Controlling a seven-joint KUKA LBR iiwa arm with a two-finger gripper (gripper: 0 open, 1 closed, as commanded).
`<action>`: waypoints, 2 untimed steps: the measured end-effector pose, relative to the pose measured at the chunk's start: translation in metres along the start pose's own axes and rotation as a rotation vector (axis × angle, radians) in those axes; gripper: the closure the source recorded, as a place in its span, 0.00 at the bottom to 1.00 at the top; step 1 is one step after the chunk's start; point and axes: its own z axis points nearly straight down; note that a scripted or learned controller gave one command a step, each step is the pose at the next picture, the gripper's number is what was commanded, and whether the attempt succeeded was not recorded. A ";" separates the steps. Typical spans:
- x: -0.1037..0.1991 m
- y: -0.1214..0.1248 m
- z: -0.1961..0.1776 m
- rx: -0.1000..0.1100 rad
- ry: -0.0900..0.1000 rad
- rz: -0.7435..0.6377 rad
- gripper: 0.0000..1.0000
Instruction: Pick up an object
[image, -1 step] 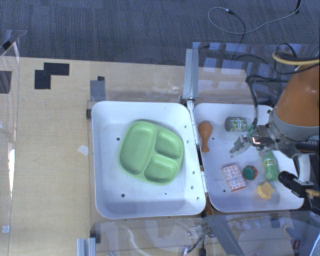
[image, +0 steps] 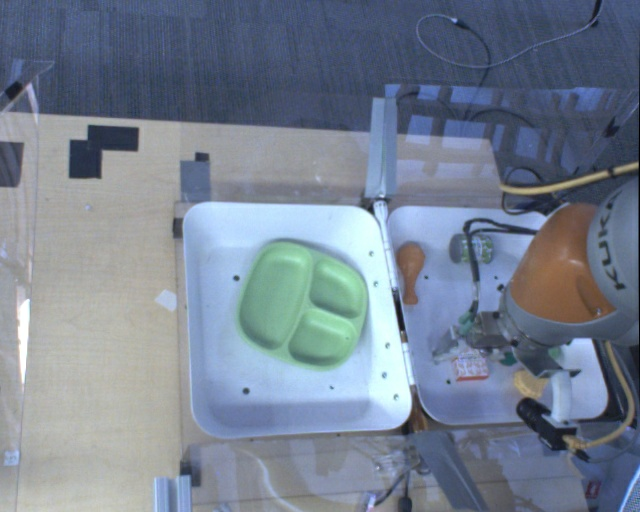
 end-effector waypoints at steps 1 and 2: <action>0.000 0.002 -0.011 -0.004 0.000 -0.001 1.00; 0.061 0.043 -0.081 -0.003 0.000 -0.022 1.00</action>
